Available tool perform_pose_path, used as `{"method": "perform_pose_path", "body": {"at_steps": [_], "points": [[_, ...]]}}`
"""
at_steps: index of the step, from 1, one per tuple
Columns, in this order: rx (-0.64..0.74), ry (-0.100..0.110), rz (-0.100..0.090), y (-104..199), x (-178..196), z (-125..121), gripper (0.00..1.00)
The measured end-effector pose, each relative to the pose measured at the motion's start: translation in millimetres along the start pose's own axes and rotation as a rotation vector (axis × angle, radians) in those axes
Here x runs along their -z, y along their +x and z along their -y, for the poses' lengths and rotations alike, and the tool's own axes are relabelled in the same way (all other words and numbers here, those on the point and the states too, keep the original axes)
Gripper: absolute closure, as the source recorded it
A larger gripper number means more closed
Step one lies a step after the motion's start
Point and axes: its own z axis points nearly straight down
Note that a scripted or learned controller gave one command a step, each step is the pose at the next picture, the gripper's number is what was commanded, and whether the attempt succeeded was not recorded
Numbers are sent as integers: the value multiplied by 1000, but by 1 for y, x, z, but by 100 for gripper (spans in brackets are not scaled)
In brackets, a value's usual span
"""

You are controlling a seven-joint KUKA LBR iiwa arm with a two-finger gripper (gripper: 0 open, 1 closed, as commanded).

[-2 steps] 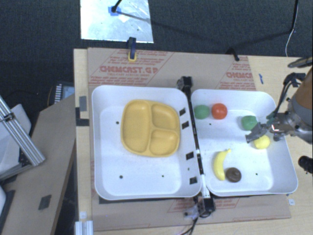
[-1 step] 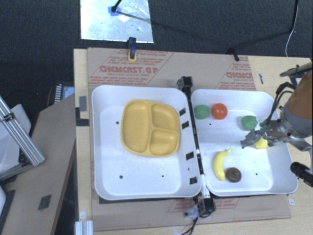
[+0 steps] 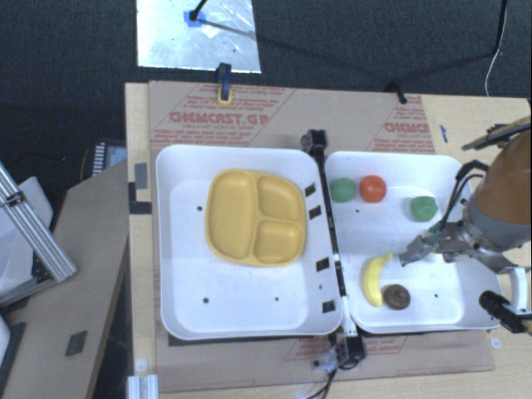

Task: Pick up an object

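The right bin holds several small objects. A green ball and an orange-red ball lie near its far left, and a green block sits further right. A yellow banana and a brown round piece lie side by side at the near left. My gripper hangs over the middle of this bin, just right of the banana and above the brown piece. Nothing shows in its grasp.
The left bin carries a yellow divided plate in its middle. A black divider with clips runs between the two bins. Cardboard lies under both bins.
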Motion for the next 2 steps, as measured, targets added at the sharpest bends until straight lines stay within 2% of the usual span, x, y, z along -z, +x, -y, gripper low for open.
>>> {"method": "perform_pose_path", "body": {"at_steps": [1, 2], "points": [[0, -5, 2, 0, 13, -2, 100], [4, -8, 3, 6, 62, 3, 100]]}}
